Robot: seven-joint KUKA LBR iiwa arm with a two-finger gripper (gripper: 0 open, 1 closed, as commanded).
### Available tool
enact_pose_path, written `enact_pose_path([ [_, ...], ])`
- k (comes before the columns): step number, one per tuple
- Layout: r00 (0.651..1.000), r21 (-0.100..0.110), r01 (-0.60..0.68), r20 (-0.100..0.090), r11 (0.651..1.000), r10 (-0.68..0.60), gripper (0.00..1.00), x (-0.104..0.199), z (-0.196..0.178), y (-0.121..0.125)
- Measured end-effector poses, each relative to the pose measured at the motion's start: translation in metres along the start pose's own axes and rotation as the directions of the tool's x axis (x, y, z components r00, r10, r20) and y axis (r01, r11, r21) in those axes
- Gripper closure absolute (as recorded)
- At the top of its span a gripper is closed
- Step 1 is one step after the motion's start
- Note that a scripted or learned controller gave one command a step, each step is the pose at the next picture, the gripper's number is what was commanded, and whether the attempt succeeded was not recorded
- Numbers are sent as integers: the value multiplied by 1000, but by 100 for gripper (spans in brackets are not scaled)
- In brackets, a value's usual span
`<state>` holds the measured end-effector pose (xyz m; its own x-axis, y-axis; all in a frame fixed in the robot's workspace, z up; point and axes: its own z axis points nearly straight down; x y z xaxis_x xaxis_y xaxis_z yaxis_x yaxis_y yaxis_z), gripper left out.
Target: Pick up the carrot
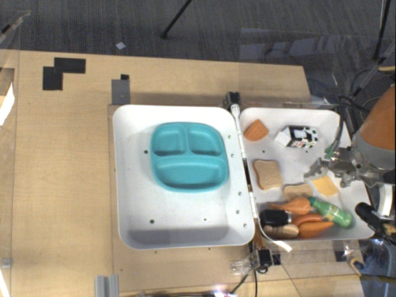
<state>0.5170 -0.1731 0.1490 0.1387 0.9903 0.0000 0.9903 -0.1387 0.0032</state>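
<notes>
We see the carrot (pixel 307 228) at the right bin's (pixel 278 119) front edge, wedged under a green bottle (pixel 331 211). It looks light, rigid, smooth; we'd pinch across its thick middle. The gripper (pixel 331 164) hovers above; its opening we cannot tell.

Grey arm (pixel 371 166) with an orange band (pixel 378 125) and black cables (pixel 349 104).

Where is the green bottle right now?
The green bottle lies in the right bin, near its front right corner, resting across the orange carrots and just below the yellow cheese slice.
</notes>
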Motion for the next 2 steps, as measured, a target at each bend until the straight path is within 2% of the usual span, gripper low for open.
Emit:
enact_pose_path([
  [1,989,-11,148,0,989,-148,0,4,56,3],
  [2,988,-23,153,1,988,-153,100,6,44,7],
])
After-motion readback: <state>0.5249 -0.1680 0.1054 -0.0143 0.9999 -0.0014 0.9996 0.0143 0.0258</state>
